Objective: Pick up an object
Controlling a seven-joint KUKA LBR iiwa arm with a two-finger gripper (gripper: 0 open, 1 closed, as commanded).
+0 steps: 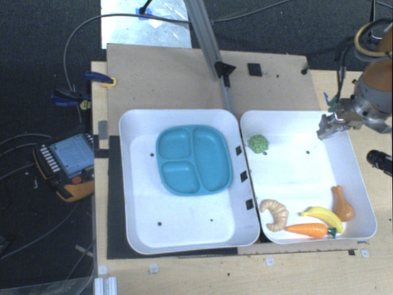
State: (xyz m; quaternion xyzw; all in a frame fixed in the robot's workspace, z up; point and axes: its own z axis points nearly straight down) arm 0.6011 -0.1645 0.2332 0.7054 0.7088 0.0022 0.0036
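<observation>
I see my arm's jaws (332, 125) poised over the right bin's (288, 183) far edge; whether they are apart, I cannot tell. Nothing is picked yet. A green broccoli (258, 143) lies left of them; next I'd lower onto it.

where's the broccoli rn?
The broccoli lies in the right bin, near its upper-left corner beside the divider to the left bin, well apart from the croissant and carrot at the bottom edge.
</observation>
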